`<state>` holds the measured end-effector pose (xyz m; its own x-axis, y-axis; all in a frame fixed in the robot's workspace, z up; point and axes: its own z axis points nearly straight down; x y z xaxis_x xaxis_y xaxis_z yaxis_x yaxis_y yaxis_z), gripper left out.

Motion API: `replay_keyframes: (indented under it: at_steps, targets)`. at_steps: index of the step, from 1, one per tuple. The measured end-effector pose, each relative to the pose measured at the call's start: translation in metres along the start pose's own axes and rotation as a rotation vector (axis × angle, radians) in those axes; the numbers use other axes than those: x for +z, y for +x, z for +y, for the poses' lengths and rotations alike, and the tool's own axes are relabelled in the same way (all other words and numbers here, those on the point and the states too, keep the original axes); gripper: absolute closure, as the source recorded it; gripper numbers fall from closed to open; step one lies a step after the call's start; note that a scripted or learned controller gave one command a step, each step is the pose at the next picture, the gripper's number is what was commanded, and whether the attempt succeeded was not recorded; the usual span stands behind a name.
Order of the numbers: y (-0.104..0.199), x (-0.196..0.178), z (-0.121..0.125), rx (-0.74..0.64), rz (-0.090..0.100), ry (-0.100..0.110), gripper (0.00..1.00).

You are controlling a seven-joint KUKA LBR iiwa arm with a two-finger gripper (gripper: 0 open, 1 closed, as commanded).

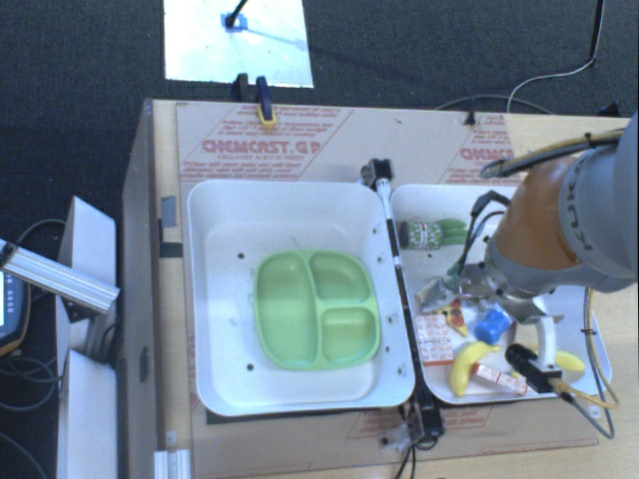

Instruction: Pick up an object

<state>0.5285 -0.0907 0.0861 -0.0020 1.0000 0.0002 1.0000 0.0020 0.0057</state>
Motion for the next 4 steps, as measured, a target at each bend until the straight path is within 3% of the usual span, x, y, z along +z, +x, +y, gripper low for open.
replay_keyframes:
  at_steps: [1,2,3,4]
  targets:
    - [0.006,0.002,0.010,-0.001,0.000,0.004,0.00]
    - [0.006,-0.009,0.011,-0.003,0.000,0.002,1.00]
    - [0.101,-0.099,0.047,-0.003,0.002,0.001,1.00]
    - [0.041,-0.098,0.046,0.000,-0.002,0.004,1.00]
